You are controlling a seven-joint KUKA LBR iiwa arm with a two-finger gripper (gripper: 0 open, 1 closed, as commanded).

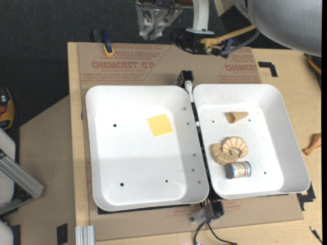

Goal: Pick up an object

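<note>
Yellow square (160, 125), flat and thin, lies alone in the left-hand bin (127, 182) of the view. It sits on the bin's floor in the upper right part, turned slightly off the bin's edges, well apart from every wall. A few small dark dots mark the floor around it.

The right-hand bin (273, 131) holds three things, all in its left half. A small tan wedge (236, 117) lies nearest the far wall, by itself. Closer to the near wall lies a round tan piece with ridges (230, 150), something like a shell or a biscuit; what it is made of I cannot tell. Just below it, touching or nearly so, a small jar (238, 170) lies on its side with its grey end toward the left-hand bin and a pale label round its body. Fine dark specks are scattered over this bin's floor.

The two bins stand side by side, their inner rims touching, with a black clip (185, 78) at the far end of the seam. Both rest on a brown cardboard sheet (153, 60).

The gripper (153, 22) hangs beyond the far edge of the sheet, above the dark floor, well apart from both bins and from all four things. It is blurred, so whether it is apart or together cannot be told; nothing is seen in its grasp.
</note>
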